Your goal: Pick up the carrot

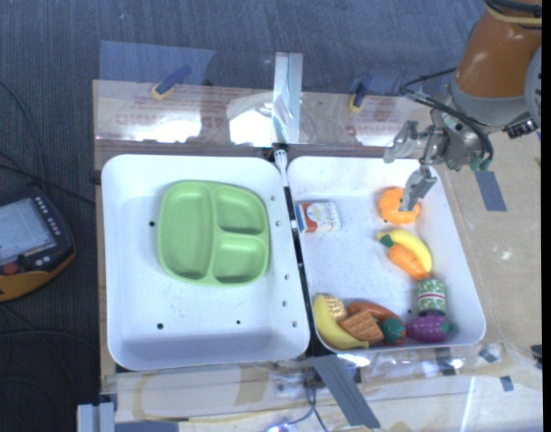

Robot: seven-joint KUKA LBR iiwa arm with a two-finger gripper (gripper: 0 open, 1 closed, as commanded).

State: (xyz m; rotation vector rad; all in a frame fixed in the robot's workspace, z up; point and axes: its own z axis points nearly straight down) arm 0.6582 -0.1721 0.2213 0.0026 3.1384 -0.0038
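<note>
Grey carpet round the bench. Nearest, at the right bin's point(465, 282) front wall: carrot point(364, 326), orange, ridged, green-tipped, lying flat, wedged against a banana point(332, 324) in a heap, probably tumbled there. Farther back, hanging over an orange fruit point(398, 207), well apart from carrot: gripper point(418, 190), open or clenched impossible to tell.

no text can be read. faint reddish print is seen on the cardboard strip point(167, 115) behind the bins, and a label on the small white carton point(318, 216), but both are too blurred.
</note>
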